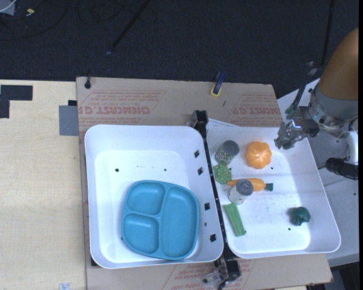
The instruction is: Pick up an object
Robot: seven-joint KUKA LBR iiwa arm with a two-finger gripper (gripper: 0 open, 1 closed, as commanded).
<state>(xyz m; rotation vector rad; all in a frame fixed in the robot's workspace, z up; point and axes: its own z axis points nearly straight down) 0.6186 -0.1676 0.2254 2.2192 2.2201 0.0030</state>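
1. The arm reaches in from the right, its orange band high at the frame's edge, and the end effector hangs over the upper right rim of the right bin.
2. Whether it is released or clenched, I cannot tell; it is small and dark against the bin wall. Nothing shows in its grip.
3. Nearest candidate: the orange ball, sitting in the right bin's upper middle, left of and below the end effector, apart from it.
4. Left of the ball, a grey-capped bottle lies near the bin's left wall, with a bumpy green piece just below it.
5. An orange carrot-like piece lies crosswise at the bin's centre, a second grey-capped small bottle touching or overlapping it.
6. Below those, a green stick lies slanted towards the near edge.
7. Off alone in the lower right corner: a dark green lump, well apart from the rest.
8. In the left bin, a blue divided plate rests flat towards the near side.
9. Both bins sit on a cardboard sheet on the tabletop.
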